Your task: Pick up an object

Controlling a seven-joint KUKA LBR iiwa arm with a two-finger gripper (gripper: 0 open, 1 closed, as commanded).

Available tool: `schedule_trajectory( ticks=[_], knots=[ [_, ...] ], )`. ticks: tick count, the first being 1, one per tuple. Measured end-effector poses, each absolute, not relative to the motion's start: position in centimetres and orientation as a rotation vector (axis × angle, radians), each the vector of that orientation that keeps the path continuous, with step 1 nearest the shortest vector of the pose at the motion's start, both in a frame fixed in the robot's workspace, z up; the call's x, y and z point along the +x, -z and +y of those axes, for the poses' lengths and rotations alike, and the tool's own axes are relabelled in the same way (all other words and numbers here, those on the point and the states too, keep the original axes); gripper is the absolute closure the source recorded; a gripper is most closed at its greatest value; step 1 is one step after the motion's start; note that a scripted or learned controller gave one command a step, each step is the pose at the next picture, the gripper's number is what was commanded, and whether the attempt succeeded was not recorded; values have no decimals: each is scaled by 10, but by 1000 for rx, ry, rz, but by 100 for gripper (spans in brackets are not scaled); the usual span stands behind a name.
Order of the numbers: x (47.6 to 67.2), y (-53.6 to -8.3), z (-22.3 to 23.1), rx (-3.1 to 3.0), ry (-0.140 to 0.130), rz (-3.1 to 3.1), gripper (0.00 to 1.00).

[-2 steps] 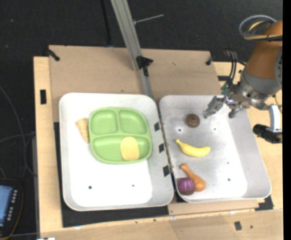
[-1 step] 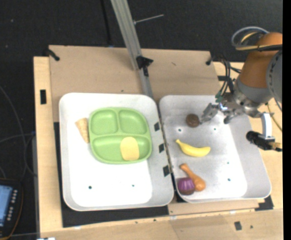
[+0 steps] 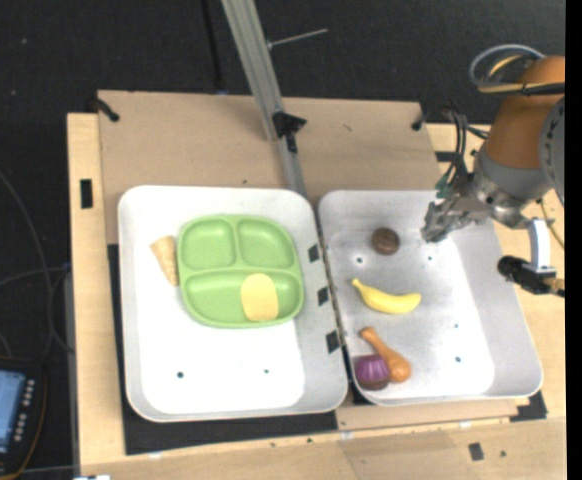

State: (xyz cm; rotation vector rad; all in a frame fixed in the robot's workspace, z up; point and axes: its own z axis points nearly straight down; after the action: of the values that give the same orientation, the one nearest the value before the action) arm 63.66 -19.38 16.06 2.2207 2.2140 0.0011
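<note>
The right bin (image 3: pixel 471 368) holds a yellow banana (image 3: pixel 387 298) in its middle, a small brown ball (image 3: pixel 385 240) towards the back, and an orange carrot with a purple onion (image 3: pixel 374 370) at the front left corner. My gripper (image 3: pixel 434 227) hangs over the back of the right bin, to the right of the brown ball and apart from it. Nothing shows between its fingertips. In the left bin (image 3: pixel 221 388) a green divided plate (image 3: pixel 239 268) carries a yellow piece (image 3: pixel 259 297) in its front compartment. A tan cone (image 3: pixel 165 258) lies beside the plate on its left.
A slanted metal pole (image 3: pixel 261 78) rises from the back of the bench between the bins. The arm's grey body and orange band (image 3: pixel 521 128) stand over the right bin's back right corner. A tablet (image 3: pixel 1 403) lies at the lower left, off the bench.
</note>
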Motion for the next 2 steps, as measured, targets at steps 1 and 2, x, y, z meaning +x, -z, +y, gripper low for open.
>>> schedule_trajectory(
  ticks=[1, 2],
  knots=[
    [639, -205, -194, 2215, -4, 2220, 100],
    [635, -255, -188, 2213, -5, 2220, 100]
  ],
)
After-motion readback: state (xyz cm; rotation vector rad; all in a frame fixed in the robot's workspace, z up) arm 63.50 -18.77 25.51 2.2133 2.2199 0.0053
